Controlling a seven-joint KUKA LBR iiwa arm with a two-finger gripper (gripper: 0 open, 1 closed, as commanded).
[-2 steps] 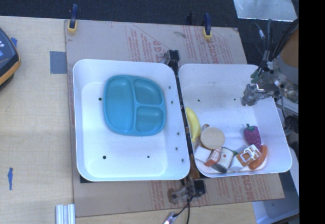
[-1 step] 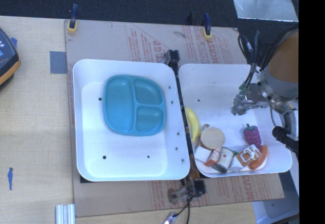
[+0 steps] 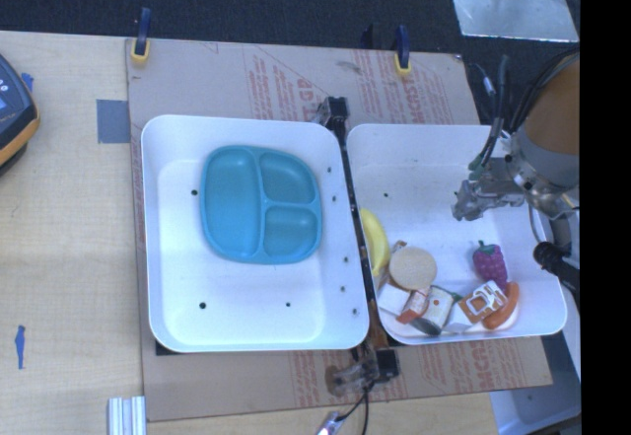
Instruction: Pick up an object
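The right bin holds a pile along its near side: a yellow banana by the left wall, a round beige bun, a purple bunch of grapes, a small carton, a white and orange box and an orange piece. My gripper hangs over the bin's far right part, up and slightly left of the grapes and apart from every object. Nothing shows beneath it except bare bin floor.
The left bin holds a blue divided plate. A black clip sits where the bins meet at the far side. Cables trail behind the arm at the right.
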